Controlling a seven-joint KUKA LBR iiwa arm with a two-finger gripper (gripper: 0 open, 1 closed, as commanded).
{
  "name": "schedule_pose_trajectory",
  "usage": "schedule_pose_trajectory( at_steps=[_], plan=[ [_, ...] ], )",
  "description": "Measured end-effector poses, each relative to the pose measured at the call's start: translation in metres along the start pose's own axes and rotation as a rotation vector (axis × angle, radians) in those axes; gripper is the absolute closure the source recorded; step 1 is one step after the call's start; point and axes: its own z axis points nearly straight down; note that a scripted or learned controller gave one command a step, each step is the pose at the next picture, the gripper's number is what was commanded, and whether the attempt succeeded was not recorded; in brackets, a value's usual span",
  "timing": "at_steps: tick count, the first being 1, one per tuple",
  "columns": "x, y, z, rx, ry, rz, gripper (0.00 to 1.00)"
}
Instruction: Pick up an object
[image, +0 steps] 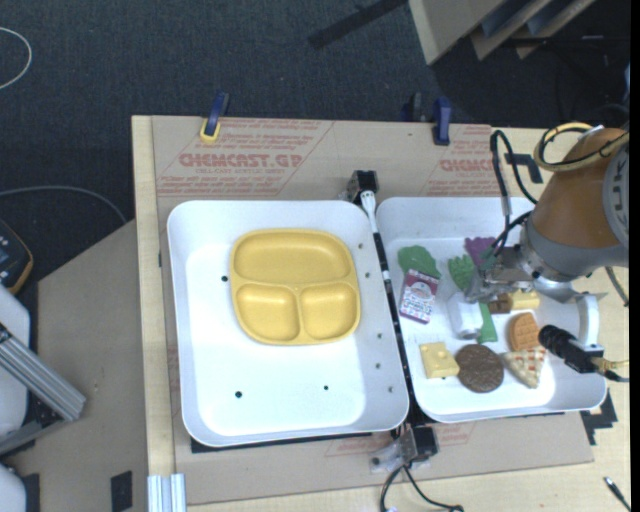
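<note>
Gripper (487, 288) low among crowded toys in right bin (440, 215); width we cannot tell; neighbours may spoil grasp.

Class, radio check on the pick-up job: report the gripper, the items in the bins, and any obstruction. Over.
Gripper low in right bin, among toy food. Nothing seen held. Cookie, cheese, pizza slice crowd close. Yellow divided tray sits in left bin.

One fixed camera looks down slantwise over both white bins (190, 330)
</note>
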Motion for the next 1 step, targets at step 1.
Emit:
schedule_pose_trajectory(
  at_steps=[1],
  plan=[
    [-0.0011,-0.0032,-0.0625,0.009,-0.005,0.0,1.0]
  ],
)
